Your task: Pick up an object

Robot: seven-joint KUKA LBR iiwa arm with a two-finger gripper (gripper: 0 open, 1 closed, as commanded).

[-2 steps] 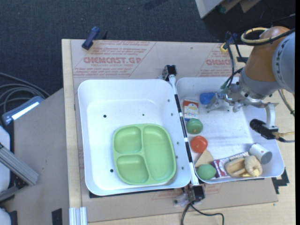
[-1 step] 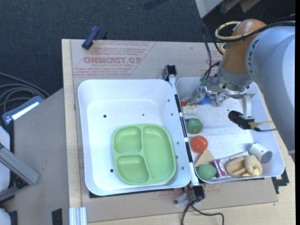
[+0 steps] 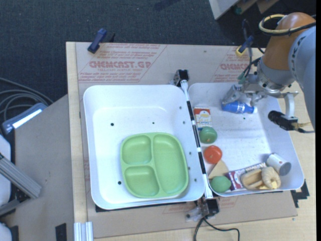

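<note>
A: Where the arm [image 3: 286, 44] comes in at the upper right of the frame, the gripper [image 3: 244, 95] is seen low over the far end of the right bin [image 3: 281, 149], and a blue object [image 3: 237, 107] is found just beneath it.

B: Is the blue object held?

A: That cannot be told. The fingers are lost against the grey of the wrist and the blue below it; how far they are parted is not shown, and nothing is plainly seen between them.

B: Position of the object relative to the tool?

A: Directly under and slightly toward the lower left of the gripper, touching or nearly so. Its long axis is laid roughly left to right across the frame.

B: Other candidates noted?

A: A small carton [image 3: 202, 117], a green ball [image 3: 208, 134] and a red ball [image 3: 212, 154] are lined down the bin's left wall, well apart from the tool. The green tray [image 3: 153, 164] is set in the left bin [image 3: 100, 134].

B: Judgement?

A: A short straight descent is judged sufficient; a closure across the short axis would be favoured.
</note>
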